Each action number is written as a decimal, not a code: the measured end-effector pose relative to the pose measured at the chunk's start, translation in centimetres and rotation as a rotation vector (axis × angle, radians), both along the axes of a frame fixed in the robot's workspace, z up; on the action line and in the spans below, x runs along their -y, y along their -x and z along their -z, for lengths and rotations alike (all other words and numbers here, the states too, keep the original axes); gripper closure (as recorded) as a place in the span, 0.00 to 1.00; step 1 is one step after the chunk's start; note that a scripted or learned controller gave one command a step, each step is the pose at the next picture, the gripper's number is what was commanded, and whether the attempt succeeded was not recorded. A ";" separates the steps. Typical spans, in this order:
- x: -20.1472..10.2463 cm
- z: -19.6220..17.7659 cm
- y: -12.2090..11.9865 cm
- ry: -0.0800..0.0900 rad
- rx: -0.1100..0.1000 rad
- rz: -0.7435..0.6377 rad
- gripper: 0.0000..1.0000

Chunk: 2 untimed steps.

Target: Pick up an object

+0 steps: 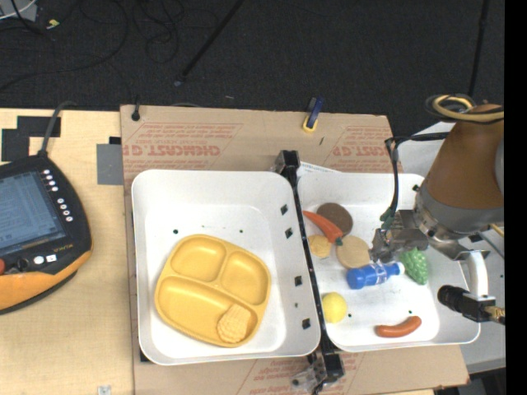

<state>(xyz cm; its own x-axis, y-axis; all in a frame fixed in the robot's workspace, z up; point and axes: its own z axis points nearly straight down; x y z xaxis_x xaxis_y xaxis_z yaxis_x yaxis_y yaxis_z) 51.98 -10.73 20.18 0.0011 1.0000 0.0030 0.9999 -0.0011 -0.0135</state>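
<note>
Yellow tray (198,282) in left bin (165,192); claw (384,253) over blue bottle (373,275).

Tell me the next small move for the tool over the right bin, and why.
Probably lower the tool straight down onto the blue bottle. The tool sits right above the bottle's upper end, and the bottle lies on its side on the right bin floor, between the tan disc and the green toy. I see nothing gripped yet.

Dark carpeted floor (247,48) with cables (90,23) behind a wooden bench (66,336).
</note>
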 end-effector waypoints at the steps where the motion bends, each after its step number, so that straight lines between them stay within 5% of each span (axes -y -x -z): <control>1: -5.4 -5.4 1.2 0.001 0.013 -0.006 1.00; 2: -11.2 -8.4 4.5 0.000 0.011 -0.007 1.00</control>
<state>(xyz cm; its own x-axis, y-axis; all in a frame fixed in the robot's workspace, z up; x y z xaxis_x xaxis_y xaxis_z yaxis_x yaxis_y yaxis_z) 47.45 0.45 28.60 -0.0056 1.0000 0.0027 1.0000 0.0056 -0.0026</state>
